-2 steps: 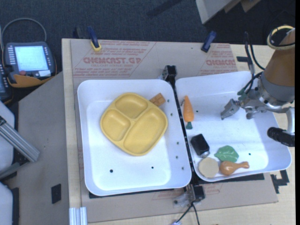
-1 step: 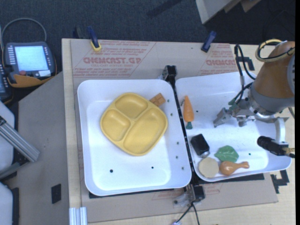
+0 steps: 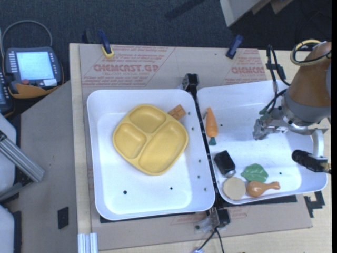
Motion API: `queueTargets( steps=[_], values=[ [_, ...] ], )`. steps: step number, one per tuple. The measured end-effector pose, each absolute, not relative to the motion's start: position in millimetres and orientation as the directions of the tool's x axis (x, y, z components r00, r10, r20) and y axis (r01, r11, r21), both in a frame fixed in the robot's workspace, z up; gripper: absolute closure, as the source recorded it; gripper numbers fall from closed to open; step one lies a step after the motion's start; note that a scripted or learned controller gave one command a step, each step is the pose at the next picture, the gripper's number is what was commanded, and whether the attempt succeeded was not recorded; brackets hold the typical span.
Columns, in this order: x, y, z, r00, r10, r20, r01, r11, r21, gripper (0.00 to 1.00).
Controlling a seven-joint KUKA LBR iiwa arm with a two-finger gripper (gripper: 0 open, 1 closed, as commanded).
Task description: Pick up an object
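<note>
Gripper (image 3: 261, 129) hung low over bare white floor to the right of the carrot (image 3: 211, 123), with nothing seen in it; whether it was set wide or narrow could not be told from this slanted view, since the wrist hid its underside. Far to the left of the carrot, the left bin (image 3: 95, 141) bore a yellow divided plate (image 3: 151, 138), lying flat and filling most of the floor, probably too broad to suit a two-finger grasp. Just left of the carrot and across the bins' shared wall, a small brown block (image 3: 177, 111) peeked out at the plate's upper right edge, touching or tucked under it. The carrot itself lay in the right bin (image 3: 237, 101), lengthwise beside that wall, which would likely crowd a grasp from the wall side. Below the carrot sat a black block (image 3: 225, 162), and further below a tan disc (image 3: 235, 187). Below and to the right of the carrot lay a green leaf (image 3: 255, 172) and an orange drumstick (image 3: 261, 187), the drumstick touching the disc. Any of these could serve as the object to pick; the arm appeared poised above the open floor, still choosing or approaching.
</note>
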State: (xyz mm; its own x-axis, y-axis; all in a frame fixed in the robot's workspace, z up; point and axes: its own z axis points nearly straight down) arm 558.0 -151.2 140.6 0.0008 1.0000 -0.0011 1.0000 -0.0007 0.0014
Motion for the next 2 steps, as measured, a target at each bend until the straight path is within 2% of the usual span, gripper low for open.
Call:
queueTargets(
  steps=[2],
  values=[
    [550.5, -150, 234, -0.001, 1.0, -0.003, 1.0, 0.001, 0.007, 1.0]
  ],
)
